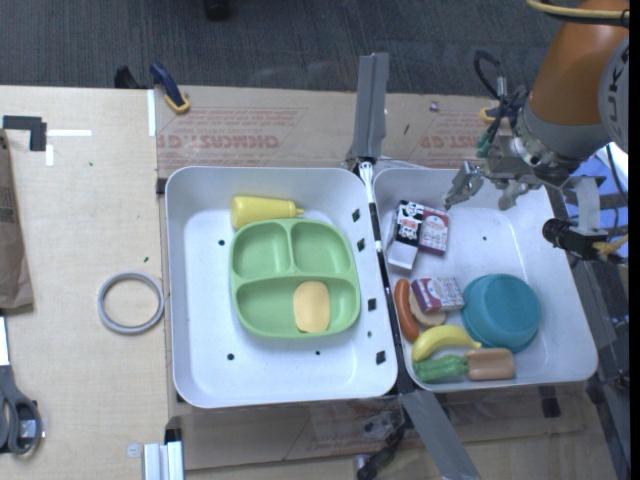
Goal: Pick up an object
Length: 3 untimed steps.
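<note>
Pincer (487, 190) hangs over the back of the right bin (560, 373), fingers spread apart and holding nothing; both tips stand clear of the bin floor's contents.

Nearest to it, just down and to its left in the view, lies a small milk carton (408, 222) with a cow-patch print, and touching that, a little pink-and-white box (434, 233). Either looks the likeliest pick. Both seem to be light toy cartons with hard, flat, fairly slick faces: they should be stiff enough to take a firm squeeze, but a tip landing on a corner could make them skid. Taking the carton across its narrow width, on the two long flat sides, looks safest; the box pressed against it leaves little room for a finger on that side.

Farther toward the front of the bin sit a teal bowl (502, 311), a banana (443, 340), a hot dog (404, 308) and another small box (438, 295), packed close. The bowl is round and wide, probably hard to span except at its rim.
</note>
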Tool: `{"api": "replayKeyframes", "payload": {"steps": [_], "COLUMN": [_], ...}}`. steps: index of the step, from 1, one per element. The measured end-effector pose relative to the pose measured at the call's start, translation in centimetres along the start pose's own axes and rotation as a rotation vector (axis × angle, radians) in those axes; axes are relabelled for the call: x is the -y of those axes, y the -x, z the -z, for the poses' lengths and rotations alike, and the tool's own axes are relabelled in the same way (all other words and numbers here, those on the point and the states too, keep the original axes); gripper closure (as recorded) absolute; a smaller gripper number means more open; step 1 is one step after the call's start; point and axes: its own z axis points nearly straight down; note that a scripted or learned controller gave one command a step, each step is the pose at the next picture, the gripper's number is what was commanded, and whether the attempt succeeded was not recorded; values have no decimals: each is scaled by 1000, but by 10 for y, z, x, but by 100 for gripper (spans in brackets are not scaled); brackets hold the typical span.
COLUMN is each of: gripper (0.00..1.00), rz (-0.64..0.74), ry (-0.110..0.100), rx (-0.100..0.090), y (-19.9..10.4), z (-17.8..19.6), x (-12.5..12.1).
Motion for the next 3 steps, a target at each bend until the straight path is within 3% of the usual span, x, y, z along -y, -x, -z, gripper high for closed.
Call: {"api": "replayKeyframes", "payload": {"steps": [1, 2, 3], "gripper": [0, 0, 0], "rz": [41, 93, 53], "ry": [-1, 2, 10], "rx": [-1, 0, 2], "y": [14, 56, 57], "z": [-67, -110, -122], "x": [90, 1, -40]}}
